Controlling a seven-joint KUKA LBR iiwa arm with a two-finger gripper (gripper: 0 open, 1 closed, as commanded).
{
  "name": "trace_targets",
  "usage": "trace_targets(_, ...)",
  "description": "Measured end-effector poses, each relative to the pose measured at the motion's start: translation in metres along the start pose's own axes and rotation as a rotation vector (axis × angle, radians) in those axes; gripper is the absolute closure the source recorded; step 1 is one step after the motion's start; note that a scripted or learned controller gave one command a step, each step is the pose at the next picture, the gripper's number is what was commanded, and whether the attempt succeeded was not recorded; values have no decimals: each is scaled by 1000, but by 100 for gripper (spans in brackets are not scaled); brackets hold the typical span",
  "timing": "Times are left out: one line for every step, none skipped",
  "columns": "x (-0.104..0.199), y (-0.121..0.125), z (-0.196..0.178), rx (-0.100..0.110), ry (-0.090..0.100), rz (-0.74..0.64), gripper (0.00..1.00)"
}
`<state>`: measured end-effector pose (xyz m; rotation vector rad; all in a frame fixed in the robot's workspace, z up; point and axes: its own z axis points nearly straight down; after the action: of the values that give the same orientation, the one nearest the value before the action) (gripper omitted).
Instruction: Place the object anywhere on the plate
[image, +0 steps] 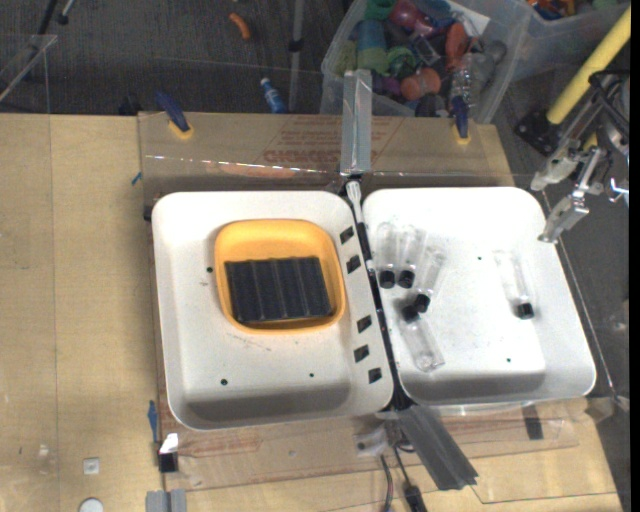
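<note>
several clear vials (412, 290) lie in the right bin (560, 340); none on the plate (228, 243). gripper (565, 210) at two o'clock, finger state unclear; everything remains.

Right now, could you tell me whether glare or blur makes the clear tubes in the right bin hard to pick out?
In the camera view, the clear plastic tubes with black caps nearly vanish against the glossy white right bin; their caps mark them best. One lone tube is faint. The orange plate with the dark ribbed insert reads sharply. The pincer at the right edge looks slightly soft.
</note>
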<state>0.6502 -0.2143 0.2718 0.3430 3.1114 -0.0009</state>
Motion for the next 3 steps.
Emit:
trace_targets(-6, -1, 33, -3, 6, -318, 0)
trace_targets(-19, -2, 38, -3, 0, -600, 0)
trace_targets(-19, -2, 41, -4, 0, -931, 0)
